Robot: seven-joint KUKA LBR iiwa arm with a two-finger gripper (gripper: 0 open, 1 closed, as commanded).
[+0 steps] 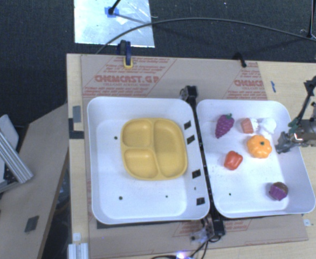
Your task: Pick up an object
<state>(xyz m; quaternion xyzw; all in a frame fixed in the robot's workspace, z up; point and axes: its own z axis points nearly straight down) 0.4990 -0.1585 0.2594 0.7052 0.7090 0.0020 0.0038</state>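
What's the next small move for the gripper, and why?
Probably a short move left and down toward the orange toy pumpkin. The two-finger gripper sits at the right edge of the right white bin, beside the pumpkin, with nothing visibly held. The pumpkin looks nearest; the red toy pepper and purple toy grapes lie farther left.

Divided plate (152,148) in left bin (101,161); toy foods in right bin (298,196).
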